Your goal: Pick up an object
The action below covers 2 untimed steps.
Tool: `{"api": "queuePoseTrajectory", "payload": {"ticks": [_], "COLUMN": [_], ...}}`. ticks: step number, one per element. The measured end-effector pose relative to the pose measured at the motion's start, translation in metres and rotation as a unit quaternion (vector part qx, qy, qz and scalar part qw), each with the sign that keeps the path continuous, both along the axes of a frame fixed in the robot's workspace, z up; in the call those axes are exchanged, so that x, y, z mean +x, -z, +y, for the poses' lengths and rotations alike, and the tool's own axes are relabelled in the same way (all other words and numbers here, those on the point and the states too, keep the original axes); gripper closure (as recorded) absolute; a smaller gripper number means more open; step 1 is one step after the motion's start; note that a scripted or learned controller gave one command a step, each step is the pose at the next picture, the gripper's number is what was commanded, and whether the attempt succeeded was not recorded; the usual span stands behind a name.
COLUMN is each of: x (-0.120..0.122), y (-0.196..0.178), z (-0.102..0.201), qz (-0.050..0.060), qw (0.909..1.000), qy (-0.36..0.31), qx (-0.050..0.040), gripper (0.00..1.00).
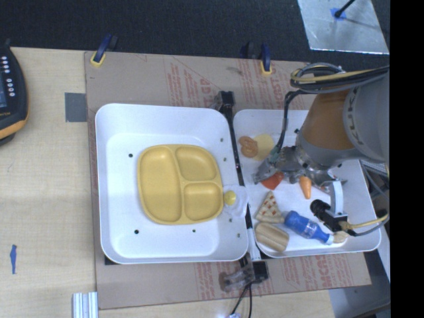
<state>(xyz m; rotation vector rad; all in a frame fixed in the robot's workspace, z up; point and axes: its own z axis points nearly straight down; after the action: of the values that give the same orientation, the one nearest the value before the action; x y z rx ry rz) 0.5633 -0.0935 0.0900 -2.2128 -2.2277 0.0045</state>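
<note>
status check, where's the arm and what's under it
Arm low over the right bin, gripper among the toys, grip unclear. Carrot and pizza slice close by. Yellow tray alone in left bin.

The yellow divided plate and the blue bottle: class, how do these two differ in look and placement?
The yellow divided plate lies in the left bin; the blue bottle lies in the right bin among other items. The plate looks far larger than the bottle. The plate is flat with three compartments; the bottle is a slim cylinder on its side. Both rest untouched.
</note>
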Motion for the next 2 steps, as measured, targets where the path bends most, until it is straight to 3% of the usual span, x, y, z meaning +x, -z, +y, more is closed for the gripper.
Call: {"api": "queuePoseTrajectory", "payload": {"ticks": [1, 2], "x": [0.0002, 0.0002], "y": [-0.0121, -0.0117], "z": [-0.0016, -0.0015], "qz": [-0.001, -0.001], "qw": [1.0000, 1.0000], "qy": [0.001, 0.000], "qx": [-0.0010, -0.0014], "gripper": [1.00, 0.00]}}
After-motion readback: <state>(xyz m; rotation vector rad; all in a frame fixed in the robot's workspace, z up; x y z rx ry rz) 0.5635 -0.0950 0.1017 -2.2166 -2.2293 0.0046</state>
